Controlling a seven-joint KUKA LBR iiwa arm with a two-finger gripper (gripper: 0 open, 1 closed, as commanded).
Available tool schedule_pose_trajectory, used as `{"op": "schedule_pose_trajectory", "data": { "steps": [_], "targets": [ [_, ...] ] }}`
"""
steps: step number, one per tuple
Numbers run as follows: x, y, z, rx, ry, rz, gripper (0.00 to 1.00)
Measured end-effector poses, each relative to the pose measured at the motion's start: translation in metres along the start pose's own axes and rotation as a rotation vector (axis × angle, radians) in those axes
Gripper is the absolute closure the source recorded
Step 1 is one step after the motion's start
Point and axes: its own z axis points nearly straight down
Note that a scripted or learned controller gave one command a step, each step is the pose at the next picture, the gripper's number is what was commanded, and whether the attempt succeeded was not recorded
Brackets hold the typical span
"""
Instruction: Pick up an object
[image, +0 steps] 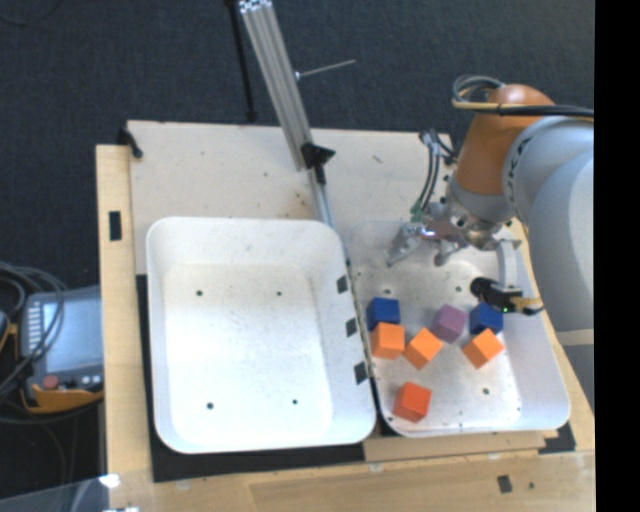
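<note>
Presently the fingers (425, 243) hover over the far end of the right bin (535, 405), carried by the grey arm (545, 190) reaching in from the right. Two thin prongs splay apart below the wrist, so I read them as released, with nothing between them. All candidate blocks lie nearer the camera than the fingers, loosely clustered on the bin floor: blue cube (383, 311) closest, orange cube (388, 340) touching it just beyond, then a second orange cube (424, 347), purple cube (450, 322), another blue cube (487, 317), an orange one (484, 348), and a red-orange cube (412, 401) farthest off. Left bin (165, 300) sits well apart, across the shared rim. Likely a pre-grasp hover: height keeps clear of the blocks while a target is chosen.
</note>
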Motion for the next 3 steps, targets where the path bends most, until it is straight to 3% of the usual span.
{"op": "schedule_pose_trajectory", "data": {
  "steps": [1,2,3],
  "targets": [
    [-0.001,0.000,0.018,-0.002,0.000,-0.001,0.00],
    [-0.002,0.002,0.005,-0.006,-0.002,-0.003,1.00],
    [-0.003,-0.003,-0.042,-0.009,0.001,0.003,1.00]
  ]
}}
